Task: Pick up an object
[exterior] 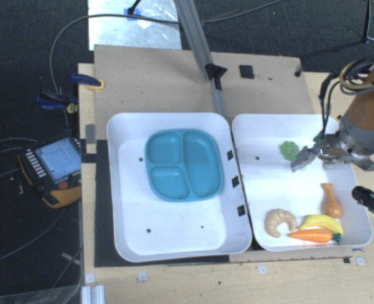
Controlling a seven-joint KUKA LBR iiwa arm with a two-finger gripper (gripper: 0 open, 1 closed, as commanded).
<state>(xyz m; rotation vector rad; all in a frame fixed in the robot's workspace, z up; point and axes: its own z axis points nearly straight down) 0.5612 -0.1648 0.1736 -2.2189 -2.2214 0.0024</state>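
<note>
- Two shallow white bins side by side on a brown bench: left bin (126,233), right bin (256,189).
- In the left bin, a blue divided plate (184,164) with three compartments, lying flat toward the back.
- In the right bin, a small green broccoli piece (290,149) near the middle, apart from the rest.
- Along the near edge of the right bin, a croissant (280,221) on the left, a carrot (312,235) just beside it, a banana (323,222) touching the carrot from behind.
- A brown drumstick (330,201) just behind the banana, upright-ish, narrow end toward the back.
- Grey arm with orange band (370,109) reaching in from the right, over the right bin's far right side.
- Gripper (310,155) low over the right bin, just right of the broccoli; one dark finger (300,160) pointing down-left, close to the broccoli but seemingly not touching.
- Nothing visible between the fingers; spread of the fingers too unclear to tell.
- Left of the bench, on the dark floor, a handheld control pad (54,163) with cables.
</note>
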